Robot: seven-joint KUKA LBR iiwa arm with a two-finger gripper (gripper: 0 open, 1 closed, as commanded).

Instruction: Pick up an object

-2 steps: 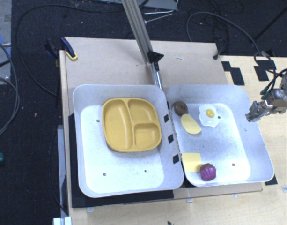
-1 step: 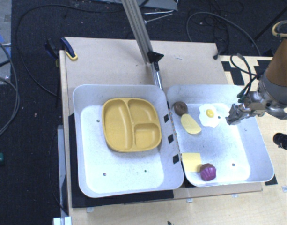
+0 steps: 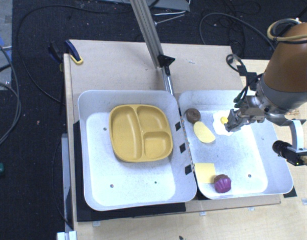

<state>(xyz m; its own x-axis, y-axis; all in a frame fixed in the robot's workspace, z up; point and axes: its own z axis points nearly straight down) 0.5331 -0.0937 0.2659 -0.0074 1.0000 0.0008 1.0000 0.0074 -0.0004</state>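
Yellow small object partly hidden beside gripper, right bin; grip state not discernible. Counted: one brown ball, one yellow oval, one yellow block, one purple piece, one divided tray.

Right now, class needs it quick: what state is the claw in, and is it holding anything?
Claw: low over the right bin, beside a small yellow piece; open or closed cannot be told, and no object is seen in its grasp.
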